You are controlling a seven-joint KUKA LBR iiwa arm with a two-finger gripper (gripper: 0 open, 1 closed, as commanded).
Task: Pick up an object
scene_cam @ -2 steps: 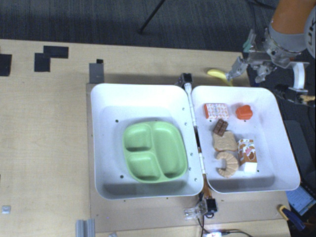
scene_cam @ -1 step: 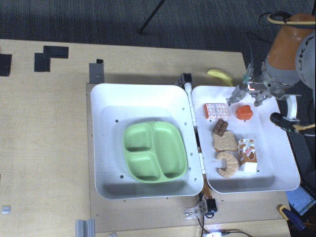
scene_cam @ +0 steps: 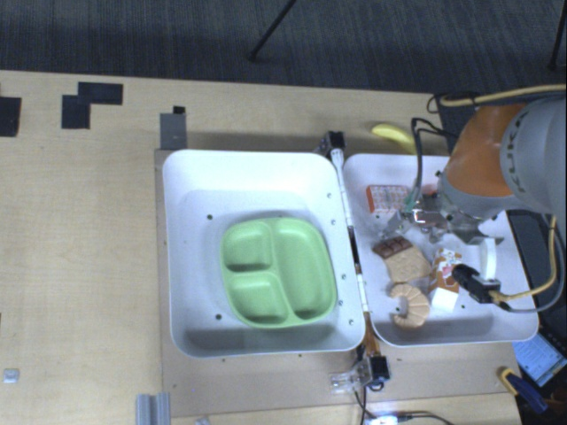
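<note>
My gripper (scene_cam: 415, 219) hangs low over the middle of the right bin (scene_cam: 505, 326), with the orange-banded wrist behind it to the right. Just left of and below it lie a dark brown bar (scene_cam: 391, 246) and a tan slice of toast (scene_cam: 407, 265). A red and white packet (scene_cam: 385, 198) rests toward the bin's back. A croissant (scene_cam: 412, 305) and a small white piece (scene_cam: 444, 301) lie near the front wall. A small orange-red item (scene_cam: 446, 269) sits under the wrist, partly hidden.
The left bin (scene_cam: 190, 237) holds a green divided plate (scene_cam: 276, 271). A yellow banana (scene_cam: 392, 134) lies on the bench behind the right bin. The ridge between the bins (scene_cam: 350, 237) runs close to the left of the objects.
</note>
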